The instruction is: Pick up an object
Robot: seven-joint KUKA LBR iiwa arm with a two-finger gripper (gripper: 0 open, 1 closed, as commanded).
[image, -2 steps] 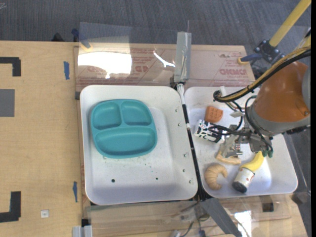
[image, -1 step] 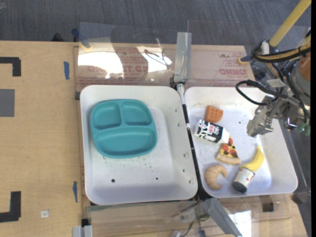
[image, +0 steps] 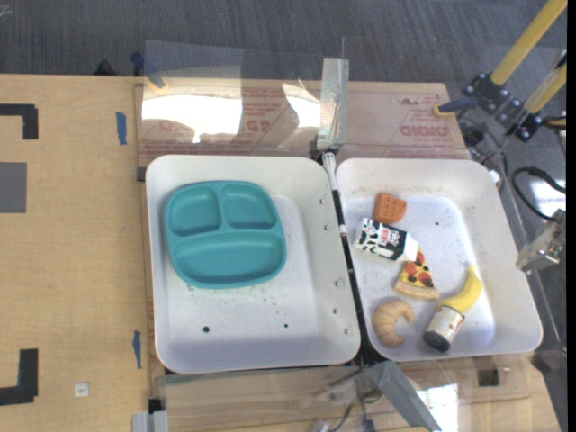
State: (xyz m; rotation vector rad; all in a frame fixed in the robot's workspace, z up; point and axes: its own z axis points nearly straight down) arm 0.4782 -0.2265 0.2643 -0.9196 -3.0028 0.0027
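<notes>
A: From the camera view, where are the candidates?

B: All 6 lie in the right bin [image: 513, 241]: a waffle [image: 390, 208], a small carton [image: 383, 238] just below it, a pizza slice [image: 417, 277], a banana [image: 465, 290], a croissant [image: 393, 320] and a bottle [image: 442, 328] touching the banana's lower end.

A: Which one handles best?

B: Probably the croissant. It looks like light, stiff toy plastic, maybe slick, and it lies apart from its neighbours. I'd close across its thick middle.

A: And the gripper [image: 545, 252]?

B: A grey piece at the right bin's far edge seems to be it. I cannot tell whether it is spread or closed.

A: Surface and room?

B: Smooth white bin floor. The left bin [image: 306, 322] holds 1 teal divided plate [image: 225, 232]. The 2 bins stand on a wooden bench [image: 72, 241].
</notes>
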